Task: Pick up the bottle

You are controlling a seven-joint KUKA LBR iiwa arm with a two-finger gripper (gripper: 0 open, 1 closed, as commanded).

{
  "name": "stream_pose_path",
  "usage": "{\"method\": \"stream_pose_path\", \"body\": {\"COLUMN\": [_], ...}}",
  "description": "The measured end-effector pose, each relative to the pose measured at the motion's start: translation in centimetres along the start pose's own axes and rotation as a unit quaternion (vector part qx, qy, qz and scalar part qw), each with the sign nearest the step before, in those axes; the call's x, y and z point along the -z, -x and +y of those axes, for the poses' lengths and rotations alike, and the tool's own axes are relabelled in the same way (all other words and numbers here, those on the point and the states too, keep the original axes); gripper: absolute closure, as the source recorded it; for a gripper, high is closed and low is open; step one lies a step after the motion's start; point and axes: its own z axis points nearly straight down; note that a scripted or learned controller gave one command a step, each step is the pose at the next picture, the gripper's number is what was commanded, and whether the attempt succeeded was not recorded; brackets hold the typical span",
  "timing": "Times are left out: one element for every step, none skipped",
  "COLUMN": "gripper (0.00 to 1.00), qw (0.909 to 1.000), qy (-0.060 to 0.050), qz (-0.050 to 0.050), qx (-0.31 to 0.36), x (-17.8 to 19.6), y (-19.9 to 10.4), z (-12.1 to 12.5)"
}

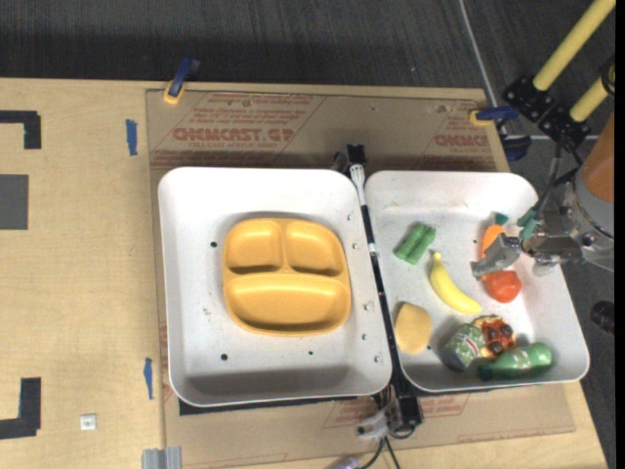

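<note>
— Down at the near edge, what lies in the right-hand shallow white bin [557, 306]?

— Closest to the front rim is the dark green plastic bottle [515, 362], lying on its side in the near right corner. Touching its left end is a round can with a colourful printed label [477, 341], also tipped over. Left of that, near the bin's inner wall, sits a pale yellow lumpy piece shaped like a potato [412, 327].

— And further back in that bin?

— A yellow toy banana [451, 286] runs slantwise through the middle. Behind it, to the left, lies a small bright green block [414, 242]. On the right there is a red rounded piece like a tomato [503, 285], with an orange carrot-like piece [490, 234] just behind it.

— Where is the tool?

— The tool [498, 255] reaches in from the right, above the red piece and beside the orange one, well apart from the bottle. I cannot tell whether it is spread or closed; nothing visibly sits in it.

— The left bin?

— The left shallow white bin [186, 291] holds a yellow plastic tray with three compartments [285, 273], sitting flat in the middle. Both bins rest on a brown cardboard sheet [293, 125] on the table [68, 262].
</note>
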Motion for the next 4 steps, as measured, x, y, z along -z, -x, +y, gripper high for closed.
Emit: {"method": "stream_pose_path", "body": {"gripper": [0.0, 1.0, 1.0, 0.0], "qw": [0.9924, 0.9925, 0.9969, 0.9968], "qy": [0.0, 0.002, 0.002, 0.002], "qz": [0.0, 0.0, 0.0, 0.0], "qx": [0.123, 0.122, 0.079, 0.08], "x": [-8.0, -6.9, -18.8, -18.8], "y": [-5.4, -5.4, -0.1, -0.2], "z": [8.2, 8.2, 4.9, 4.9]}}
